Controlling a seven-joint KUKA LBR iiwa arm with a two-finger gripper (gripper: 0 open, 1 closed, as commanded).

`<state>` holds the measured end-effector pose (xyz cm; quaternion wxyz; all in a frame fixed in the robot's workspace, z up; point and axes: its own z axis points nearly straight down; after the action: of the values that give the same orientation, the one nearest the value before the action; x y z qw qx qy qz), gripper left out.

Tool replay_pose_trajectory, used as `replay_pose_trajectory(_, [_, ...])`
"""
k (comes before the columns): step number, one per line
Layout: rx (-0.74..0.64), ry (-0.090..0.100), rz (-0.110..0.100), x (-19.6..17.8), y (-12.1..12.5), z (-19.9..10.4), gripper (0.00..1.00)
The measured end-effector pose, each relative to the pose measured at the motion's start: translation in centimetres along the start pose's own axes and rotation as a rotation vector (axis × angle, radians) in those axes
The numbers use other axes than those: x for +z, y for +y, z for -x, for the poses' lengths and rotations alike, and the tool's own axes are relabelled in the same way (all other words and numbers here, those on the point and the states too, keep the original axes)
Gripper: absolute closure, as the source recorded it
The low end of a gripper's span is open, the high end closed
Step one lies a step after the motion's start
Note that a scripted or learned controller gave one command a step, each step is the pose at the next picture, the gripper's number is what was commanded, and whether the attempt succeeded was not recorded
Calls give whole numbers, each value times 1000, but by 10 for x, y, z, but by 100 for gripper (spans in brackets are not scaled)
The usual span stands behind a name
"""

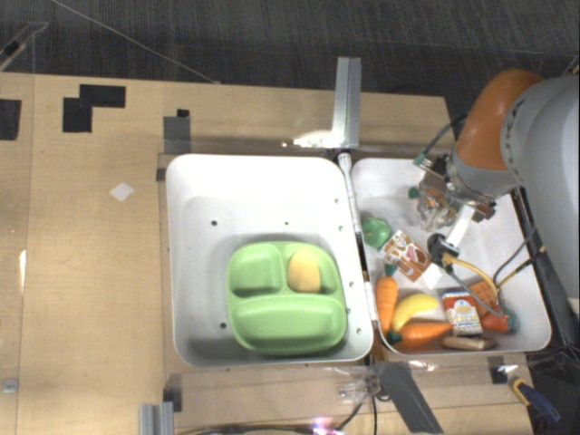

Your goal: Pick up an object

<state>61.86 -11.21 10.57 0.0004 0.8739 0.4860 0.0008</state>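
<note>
My gripper hangs over the upper middle of the right bin, under the orange wrist band. Nothing is visibly held in it. Just below and left of it lie a small patterned carton and a green toy. Along the right bin's near side sit an upright carrot, a banana, a second orange carrot, a red and white box and a brown stick. In the left bin, a green divided plate carries a yellow fruit.
A metal divider post stands at the back between the two bins. A yellow cable and black wires trail from the arm over the right bin's right part. Bare white floor shows in the left bin's back half.
</note>
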Motion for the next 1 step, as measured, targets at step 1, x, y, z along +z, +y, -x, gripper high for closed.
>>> replay_pose_trajectory(1, [-174, 3, 4, -115, -55, -8, 100])
